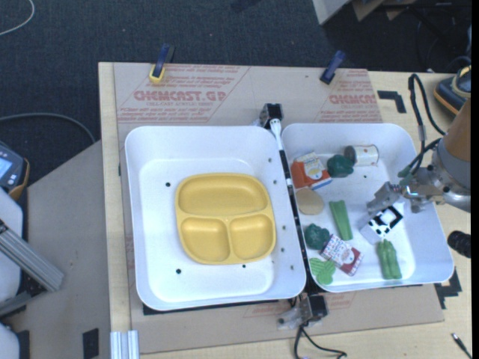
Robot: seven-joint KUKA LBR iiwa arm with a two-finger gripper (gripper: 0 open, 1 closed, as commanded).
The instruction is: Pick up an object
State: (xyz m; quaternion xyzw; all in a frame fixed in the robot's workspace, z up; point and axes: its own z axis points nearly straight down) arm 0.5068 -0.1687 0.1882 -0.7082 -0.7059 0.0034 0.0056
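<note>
My end effector [383, 199] reaches in from the right over the right-hand bin [400, 137], its metal fingers low above the bin floor; whether they are spread or pressed together I cannot tell, and no object is visibly between them. Just below the end effector lies a white block with black squares [386, 221], close to or touching the fingers. A green pea pod [388, 259] lies nearer the front rim, and a green strip [340, 218] lies to the left of the block, apart from it. Along the bin's left side, from back to front: an orange-and-white carton [310, 170], a tan disc [309, 200], a dark green lump [316, 235], a red-and-white packet [343, 255] and a light green leaf shape [322, 271]. Near the back, a dark green piece [340, 164] touches a white cylinder with a red end [364, 155]. The left-hand bin [150, 200] holds a yellow divided tray [224, 217], lying flat at its centre. Both bins rest on the surface [224, 92], a board with red lettering, clamped at its far edge.
</note>
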